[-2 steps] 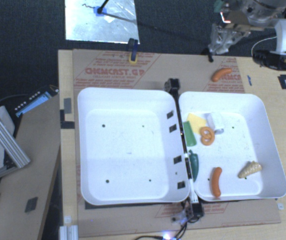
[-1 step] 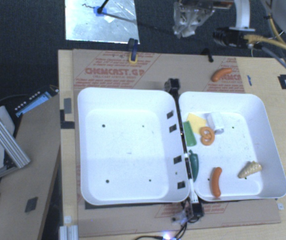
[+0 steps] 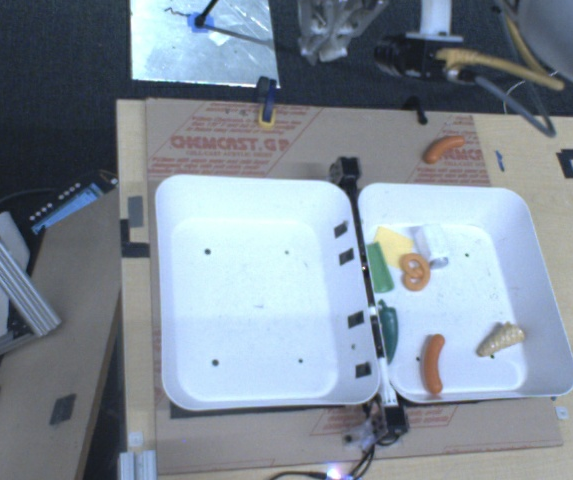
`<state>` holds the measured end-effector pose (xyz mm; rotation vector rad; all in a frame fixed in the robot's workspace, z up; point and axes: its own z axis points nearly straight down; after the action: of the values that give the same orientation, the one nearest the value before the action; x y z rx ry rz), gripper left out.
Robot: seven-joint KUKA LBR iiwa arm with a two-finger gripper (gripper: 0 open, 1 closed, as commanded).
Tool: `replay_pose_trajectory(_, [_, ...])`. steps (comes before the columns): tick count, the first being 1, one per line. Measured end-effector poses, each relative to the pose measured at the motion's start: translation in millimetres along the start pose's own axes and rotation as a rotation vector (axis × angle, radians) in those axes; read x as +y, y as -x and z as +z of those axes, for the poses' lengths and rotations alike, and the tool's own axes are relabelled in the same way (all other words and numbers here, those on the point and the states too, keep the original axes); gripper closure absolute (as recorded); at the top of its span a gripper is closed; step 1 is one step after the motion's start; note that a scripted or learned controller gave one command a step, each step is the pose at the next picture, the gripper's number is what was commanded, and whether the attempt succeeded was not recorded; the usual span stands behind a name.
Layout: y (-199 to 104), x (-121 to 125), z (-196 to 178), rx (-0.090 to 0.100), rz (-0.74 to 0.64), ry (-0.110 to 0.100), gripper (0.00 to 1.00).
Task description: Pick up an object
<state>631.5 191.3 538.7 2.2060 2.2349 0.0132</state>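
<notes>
Nearest the camera, in the right bin (image 3: 541, 268), an orange sausage-shaped piece (image 3: 433, 362) lies by the front wall, with a tan cone-like piece (image 3: 500, 339) just beside it toward the right wall. A dark green pepper-like piece (image 3: 388, 330) sits hard against the divider side, partly on the rim. Further back come a pretzel (image 3: 415, 272), a light green strip (image 3: 379, 266) along the left wall, a yellow wedge (image 3: 394, 241) and a small pale piece (image 3: 428, 243), all bunched close. The left bin (image 3: 176, 298) holds no objects I can make out. Beyond the bins, a second orange sausage (image 3: 444, 149) rests on the bench (image 3: 306, 138), outside either bin.

Farthest off, at the top edge, the end effector (image 3: 328, 30) hangs well apart from every object, with nothing between its fingers; how wide they stand I cannot tell from this angle.

Risks, as I judge them: the green pieces hug the wall and rim, so a finger coming down there would likely strike plastic or slide off. The pretzel cluster is tight enough that closing on one piece may nudge or pinch a neighbour. The rounded sausage could roll out of a shallow pinch.

The best open room is around the near sausage and the cone, with bare floor on most sides, though the front wall is close
</notes>
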Motion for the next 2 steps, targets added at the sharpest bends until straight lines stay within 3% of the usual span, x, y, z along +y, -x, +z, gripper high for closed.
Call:
replay_pose_trajectory(1, [6,2,3,-0.004,0.009,-0.004,0.0])
replay_pose_trajectory(2, [5,2,-8,-0.003,0.005,-0.001,1.0])
